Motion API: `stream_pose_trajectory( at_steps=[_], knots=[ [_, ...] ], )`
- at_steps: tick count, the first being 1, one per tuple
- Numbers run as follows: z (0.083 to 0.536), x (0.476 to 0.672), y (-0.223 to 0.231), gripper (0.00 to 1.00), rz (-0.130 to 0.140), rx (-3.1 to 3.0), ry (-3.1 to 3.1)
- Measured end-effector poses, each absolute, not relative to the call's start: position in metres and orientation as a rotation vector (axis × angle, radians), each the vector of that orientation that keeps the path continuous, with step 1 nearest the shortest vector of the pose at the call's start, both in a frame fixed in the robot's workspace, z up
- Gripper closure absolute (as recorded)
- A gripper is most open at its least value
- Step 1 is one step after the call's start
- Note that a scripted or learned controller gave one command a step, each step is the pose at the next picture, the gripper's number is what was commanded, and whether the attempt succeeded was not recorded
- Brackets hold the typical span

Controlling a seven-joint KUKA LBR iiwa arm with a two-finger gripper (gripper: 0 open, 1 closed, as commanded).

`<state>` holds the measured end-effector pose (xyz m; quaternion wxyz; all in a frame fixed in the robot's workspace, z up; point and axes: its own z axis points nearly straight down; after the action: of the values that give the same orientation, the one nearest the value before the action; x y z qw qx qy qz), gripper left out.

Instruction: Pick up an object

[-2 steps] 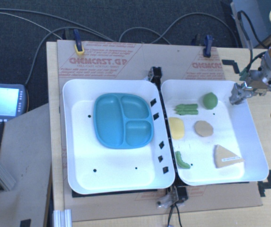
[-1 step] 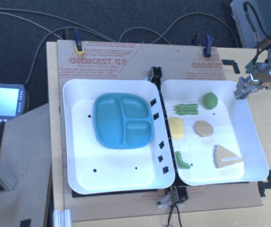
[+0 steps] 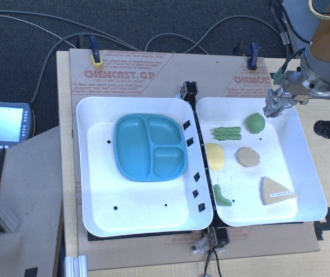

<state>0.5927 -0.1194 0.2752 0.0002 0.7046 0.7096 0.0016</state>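
At the far left edge of the frame, a grey handheld screen (image 3: 3, 123), lit pale, off the bench. Further right, a brown cardboard sheet (image 3: 72, 154) with red print under both bins, pinned along its top edge by a blue clamp (image 3: 96, 56) at the left and a second blue clamp (image 3: 251, 55) at the right. On the left half of the sheet, the left bin (image 3: 90, 154), white and shallow, with a blue divided plate (image 3: 150, 147) lying flat in its upper middle, three compartments facing up. Down the seam between the bins, a row of small black clips (image 3: 195, 178). Touching that seam on its right, the right bin (image 3: 309, 172), which carries every loose item. Nearest the seam, a pale yellow round piece (image 3: 214, 156), with a small curved green piece (image 3: 222, 196) below it. Just above the yellow one, a green pea pod (image 3: 227, 133) lying crosswise. Right of those, a flat tan disc (image 3: 248, 157) near the bin's middle, and a green ball (image 3: 255, 123) above it. Toward the lower right corner, a tan wedge (image 3: 277, 191) with a white label on its face. Above the bin's upper right part, the gripper (image 3: 273, 107), pointing down and leftward, just beside the green ball on that ball's upper right, apart from the other items; cannot tell whether the claw is wide or narrow, and sees nothing held in it. At the upper right corner of the frame, the arm (image 3: 326, 39) with its orange band.
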Motion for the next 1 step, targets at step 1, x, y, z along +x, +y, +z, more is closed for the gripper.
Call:
stream_pose_trajectory(
  at_steps=[1],
  knots=[
    [0.2578,0.5967,-0.0713,1.00,0.000,2.218,2.231]
  ],
)
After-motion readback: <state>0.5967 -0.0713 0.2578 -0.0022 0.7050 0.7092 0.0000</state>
